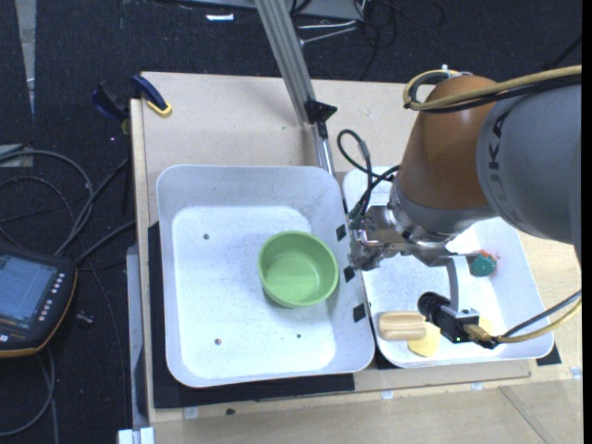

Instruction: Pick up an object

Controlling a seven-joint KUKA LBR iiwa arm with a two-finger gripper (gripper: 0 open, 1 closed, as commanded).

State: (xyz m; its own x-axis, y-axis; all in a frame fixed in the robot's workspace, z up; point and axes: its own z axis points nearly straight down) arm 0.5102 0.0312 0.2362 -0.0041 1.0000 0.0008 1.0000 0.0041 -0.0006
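A green bowl [298,267] stands upright in the middle of the left bin [199,202]. In the right bin [527,285], a tan rounded block [400,326] lies at the near left corner, with a yellow piece [426,343] touching its right end. A small teal object [482,265] sits further right, partly under the arm. My gripper [363,248] hangs low over the left edge of the right bin, just right of the bowl and above the tan block. I see nothing held in it. The arm's bulk hides much of the right bin.
A slanted metal pole [287,49] rises from the bench behind the bins. The wall between the two bins lies directly beneath the gripper. A blue and yellow clamp [148,95] sits at the bench's far left corner.
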